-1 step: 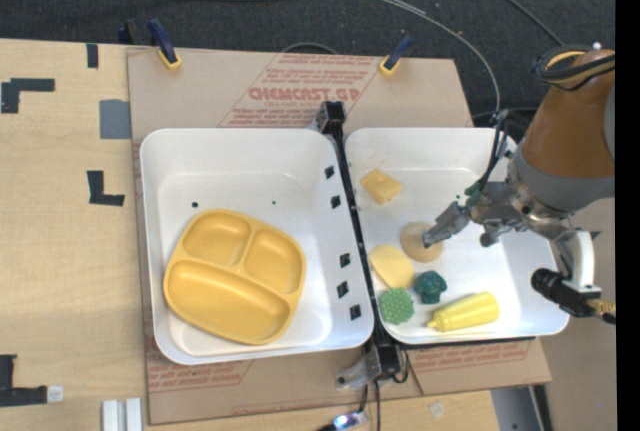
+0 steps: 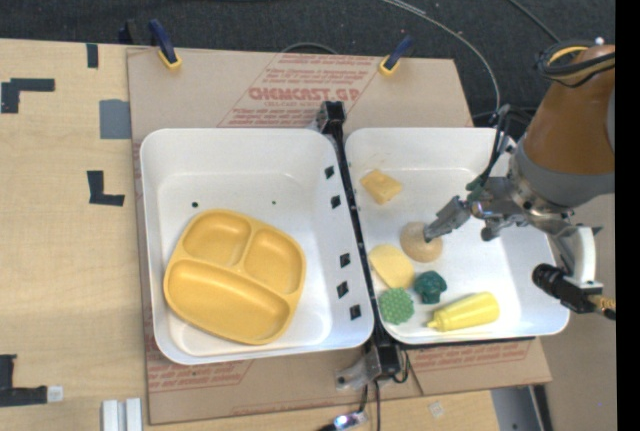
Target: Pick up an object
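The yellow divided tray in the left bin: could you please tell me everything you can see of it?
The yellow divided tray is a rounded, glossy plate that looks like plastic, moulded into three compartments: one long one along its near side and two smaller ones behind it. It lies flat and right way up, turned at a slant, on the floor of the left bin, towards the near side. Nothing lies in its compartments, and nothing but the bin touches it.

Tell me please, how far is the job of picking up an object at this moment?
Nothing looks lifted so far. The end effector is low in the right white bin, its tip at the round tan disc-shaped object, which lies on the bin floor. Left to do: grasp it and raise it. The yellow divided plastic plate lies in the left white bin.
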`<state>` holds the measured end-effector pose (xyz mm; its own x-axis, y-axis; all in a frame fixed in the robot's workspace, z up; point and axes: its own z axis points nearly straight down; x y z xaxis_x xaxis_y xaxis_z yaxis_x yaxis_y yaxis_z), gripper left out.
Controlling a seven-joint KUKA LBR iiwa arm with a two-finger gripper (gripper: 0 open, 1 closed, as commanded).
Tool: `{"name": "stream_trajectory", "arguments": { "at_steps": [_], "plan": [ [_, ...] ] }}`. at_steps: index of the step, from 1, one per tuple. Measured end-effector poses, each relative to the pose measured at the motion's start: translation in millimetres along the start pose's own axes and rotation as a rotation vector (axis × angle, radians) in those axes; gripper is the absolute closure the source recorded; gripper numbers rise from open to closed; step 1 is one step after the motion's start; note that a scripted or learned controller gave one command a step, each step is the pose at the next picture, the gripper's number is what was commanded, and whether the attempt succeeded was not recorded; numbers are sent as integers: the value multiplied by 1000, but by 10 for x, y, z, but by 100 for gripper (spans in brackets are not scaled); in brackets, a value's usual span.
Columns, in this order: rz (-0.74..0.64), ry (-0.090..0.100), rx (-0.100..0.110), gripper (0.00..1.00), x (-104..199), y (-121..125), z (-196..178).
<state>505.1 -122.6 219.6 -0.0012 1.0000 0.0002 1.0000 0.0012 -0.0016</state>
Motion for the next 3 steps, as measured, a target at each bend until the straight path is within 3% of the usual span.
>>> {"name": "stream_trajectory", "arguments": {
  "at_steps": [3],
  "plan": [
    [0, 1, 1, 0, 127, 33, 1367]
  ]
}}
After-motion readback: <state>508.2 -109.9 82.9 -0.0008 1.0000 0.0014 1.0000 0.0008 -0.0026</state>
